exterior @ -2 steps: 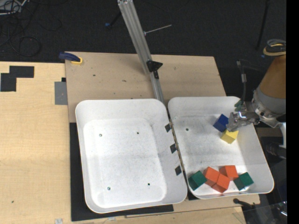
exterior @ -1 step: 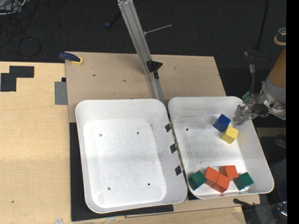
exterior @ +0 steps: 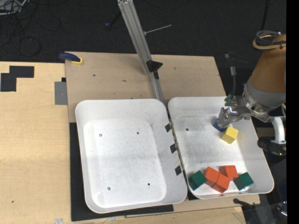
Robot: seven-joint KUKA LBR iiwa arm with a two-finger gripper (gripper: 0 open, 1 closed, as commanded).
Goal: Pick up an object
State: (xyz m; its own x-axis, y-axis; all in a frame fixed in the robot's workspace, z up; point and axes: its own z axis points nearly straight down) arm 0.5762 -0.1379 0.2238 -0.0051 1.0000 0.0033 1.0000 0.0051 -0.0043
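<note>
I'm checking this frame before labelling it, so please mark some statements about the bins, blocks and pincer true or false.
1. The yellow block lies in the right bin. True.
2. The pincer hangs over the left bin. False: it is over the right bin, close by the yellow block.
3. Orange blocks and green blocks cluster near the right bin's front edge. True.
4. The yellow block sits in that cluster. False: it lies apart, further back.
5. A blue thing shows by the pincer. True.
</note>
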